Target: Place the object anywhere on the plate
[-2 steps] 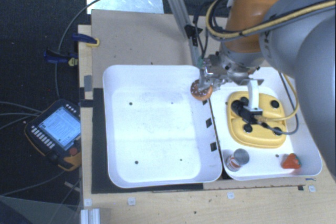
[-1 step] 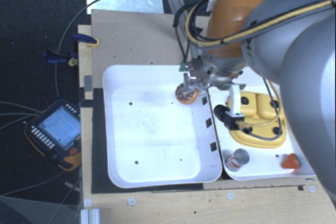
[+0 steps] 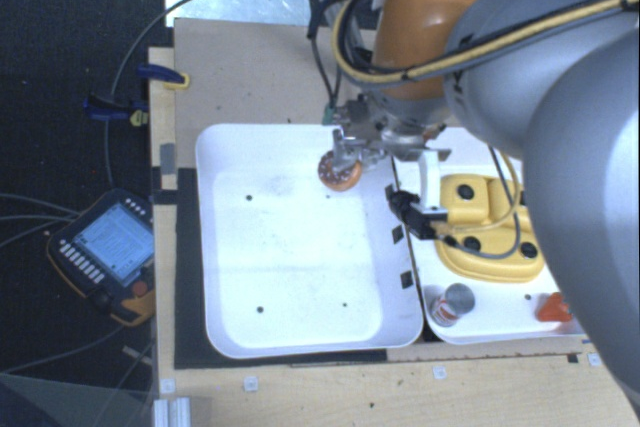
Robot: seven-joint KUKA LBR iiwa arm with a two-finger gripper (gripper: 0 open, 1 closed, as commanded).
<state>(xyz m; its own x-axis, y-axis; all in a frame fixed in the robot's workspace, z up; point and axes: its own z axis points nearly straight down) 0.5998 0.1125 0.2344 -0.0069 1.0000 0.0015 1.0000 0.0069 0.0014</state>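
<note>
A small round brown object (image 3: 340,173) hangs over the upper right part of the left bin (image 3: 290,315). My gripper (image 3: 343,158) points down at it, and its metal fingers (image 3: 346,145) are shut on the object's top. The yellow plate (image 3: 500,260) lies in the right bin (image 3: 490,327), to the right of the gripper and beyond the wall between the bins. A yellow lump (image 3: 470,198) rests on the plate's far part, and a black cable crosses it. The arm's large grey body hides the right bin's far right side.
A small silver-topped can (image 3: 456,301) stands in the right bin below the plate. An orange piece (image 3: 551,308) lies at that bin's lower right. Black tabs (image 3: 404,245) line the wall between the bins. A teach pendant (image 3: 104,251) sits off the bench to the left.
</note>
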